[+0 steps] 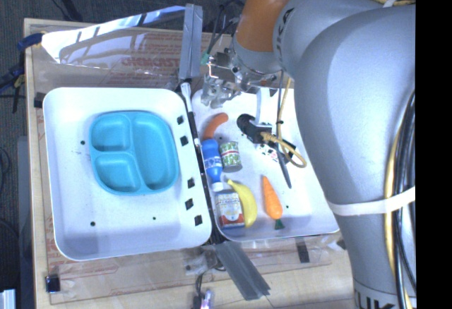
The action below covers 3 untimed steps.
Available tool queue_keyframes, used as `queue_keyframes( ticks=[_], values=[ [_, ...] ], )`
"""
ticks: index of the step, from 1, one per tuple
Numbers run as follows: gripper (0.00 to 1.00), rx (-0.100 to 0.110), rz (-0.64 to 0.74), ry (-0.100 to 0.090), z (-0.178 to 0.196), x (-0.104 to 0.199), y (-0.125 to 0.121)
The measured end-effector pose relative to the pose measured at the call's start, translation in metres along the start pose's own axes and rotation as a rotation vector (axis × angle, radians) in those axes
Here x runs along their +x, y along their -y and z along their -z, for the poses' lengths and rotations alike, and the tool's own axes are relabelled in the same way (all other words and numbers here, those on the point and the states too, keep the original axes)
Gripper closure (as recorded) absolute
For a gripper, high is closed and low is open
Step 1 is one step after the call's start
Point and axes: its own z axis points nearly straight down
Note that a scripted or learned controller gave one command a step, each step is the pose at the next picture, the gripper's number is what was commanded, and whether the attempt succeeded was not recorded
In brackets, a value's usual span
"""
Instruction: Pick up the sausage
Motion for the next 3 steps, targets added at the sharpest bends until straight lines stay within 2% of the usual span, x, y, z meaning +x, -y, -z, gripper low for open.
queue_keyframes(
  ticks=[1,2,3],
  values=[
    [1.0,0.003,-0.077,0.001,-0.102,-0.076,0.039],
    [0.0,0.003,-0.077,0.001,-0.102,-0.076,0.039],
    [0.0,-0.004,0.148,0.01,-0.097,-0.058,-0.004]
  ],
)
